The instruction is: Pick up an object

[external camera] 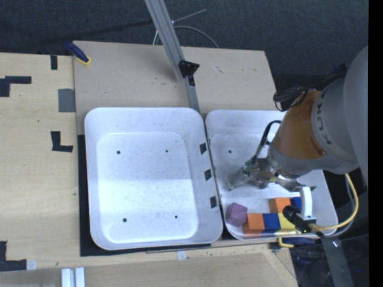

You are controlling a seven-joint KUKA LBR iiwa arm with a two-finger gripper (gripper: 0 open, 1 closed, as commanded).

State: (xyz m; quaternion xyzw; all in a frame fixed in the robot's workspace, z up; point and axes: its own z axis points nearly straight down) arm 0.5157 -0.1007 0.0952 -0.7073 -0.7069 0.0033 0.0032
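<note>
I hang my gripper (pixel 239 179) low over the right bin (pixel 239 124), fingers spread and holding nothing, because the purple block (pixel 237 213) and its orange, blue and yellow neighbours huddle along the near wall.

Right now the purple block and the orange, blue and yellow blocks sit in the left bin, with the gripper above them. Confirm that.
Not quite: the purple block and the orange, blue and yellow blocks lie in the right bin, along its near edge, as the camera view shows. The gripper is above them in the picture, as you said.
</note>
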